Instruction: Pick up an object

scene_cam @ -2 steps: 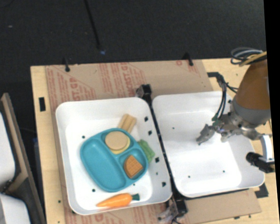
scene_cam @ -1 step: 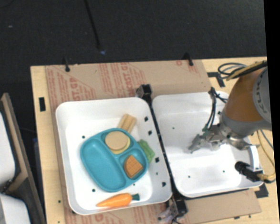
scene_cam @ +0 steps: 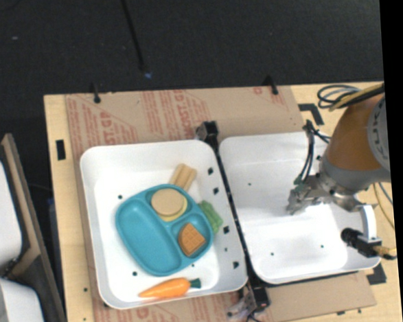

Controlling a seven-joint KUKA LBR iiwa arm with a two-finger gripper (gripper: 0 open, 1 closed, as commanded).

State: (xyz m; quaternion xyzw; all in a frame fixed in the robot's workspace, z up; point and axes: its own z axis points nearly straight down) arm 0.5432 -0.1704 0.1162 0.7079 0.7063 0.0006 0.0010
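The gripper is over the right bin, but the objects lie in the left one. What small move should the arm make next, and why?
Probably a move leftward across the divider. The gripper hangs over the right white bin, while the blue compartment tray, the orange carrot and the tan wooden block all lie in the left white bin. The carrot lies apart by the front wall and seems the easiest target.

My gripper sits low over the right bin.
Left bin — blue tray with round cracker, orange carrot at its near edge.
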